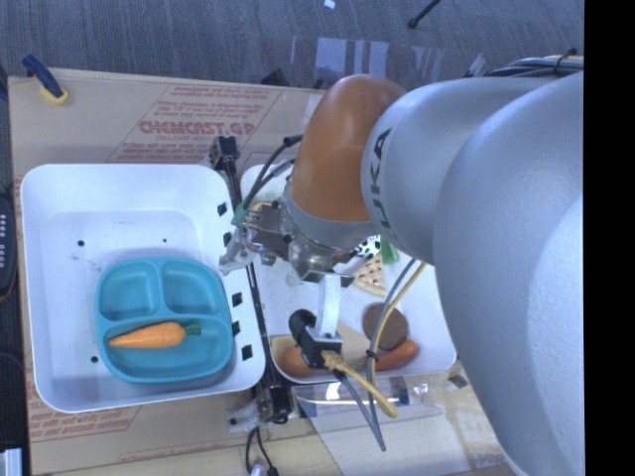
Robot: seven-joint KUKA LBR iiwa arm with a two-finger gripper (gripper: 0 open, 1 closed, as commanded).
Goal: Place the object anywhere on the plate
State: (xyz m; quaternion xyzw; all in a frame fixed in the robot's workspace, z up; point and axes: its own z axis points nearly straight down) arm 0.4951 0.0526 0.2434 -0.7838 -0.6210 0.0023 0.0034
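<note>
Carrot [149, 336] lies flat in the front compartment of the blue plate [203, 291], toward the left bin's [60, 206] front edge, so placement looks done. Gripper [260, 238] hangs over the divide between bins under the arm [446, 186]; grip state cannot be told.

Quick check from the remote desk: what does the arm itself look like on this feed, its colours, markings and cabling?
The arm is bulky, rounded and light grey, with a glossy orange band above the wrist. Dark lettering from the maker's name runs beside that band. A metallic wrist assembly sits below. Yellow cables and black cables trail from it.
</note>
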